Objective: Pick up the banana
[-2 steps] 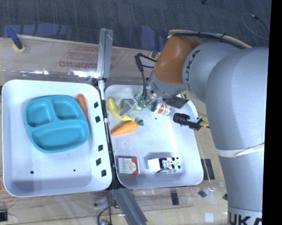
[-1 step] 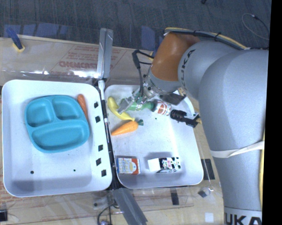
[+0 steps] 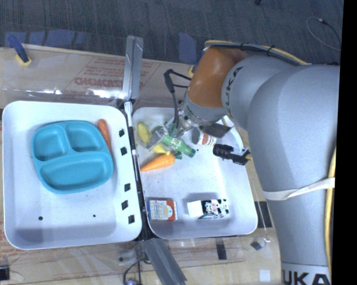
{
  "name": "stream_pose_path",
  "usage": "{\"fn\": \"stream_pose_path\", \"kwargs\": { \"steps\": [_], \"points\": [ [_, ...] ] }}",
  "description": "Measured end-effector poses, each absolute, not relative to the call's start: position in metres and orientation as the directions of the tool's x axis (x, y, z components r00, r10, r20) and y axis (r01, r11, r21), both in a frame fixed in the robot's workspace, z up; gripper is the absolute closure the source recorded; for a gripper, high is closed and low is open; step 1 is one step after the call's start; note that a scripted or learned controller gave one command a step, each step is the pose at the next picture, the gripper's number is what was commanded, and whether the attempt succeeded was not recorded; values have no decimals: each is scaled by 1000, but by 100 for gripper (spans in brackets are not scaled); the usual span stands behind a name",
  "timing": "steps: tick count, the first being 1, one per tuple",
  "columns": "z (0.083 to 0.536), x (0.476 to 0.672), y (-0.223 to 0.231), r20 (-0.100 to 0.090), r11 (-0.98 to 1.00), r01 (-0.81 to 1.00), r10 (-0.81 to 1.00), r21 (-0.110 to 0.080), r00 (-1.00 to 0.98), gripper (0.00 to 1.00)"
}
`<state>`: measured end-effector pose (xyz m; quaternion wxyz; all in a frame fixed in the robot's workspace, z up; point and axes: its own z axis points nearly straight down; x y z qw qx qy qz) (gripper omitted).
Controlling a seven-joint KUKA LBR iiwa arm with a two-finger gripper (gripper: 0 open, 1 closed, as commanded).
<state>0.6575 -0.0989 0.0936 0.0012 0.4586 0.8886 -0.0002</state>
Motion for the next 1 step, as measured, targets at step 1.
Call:
{"fn": "stream_pose_path", "kwargs": {
  "steps": [1],
  "points": [
    [104, 658, -99, -4, 582, 813, 813, 1, -582, 100]
  ]
}}
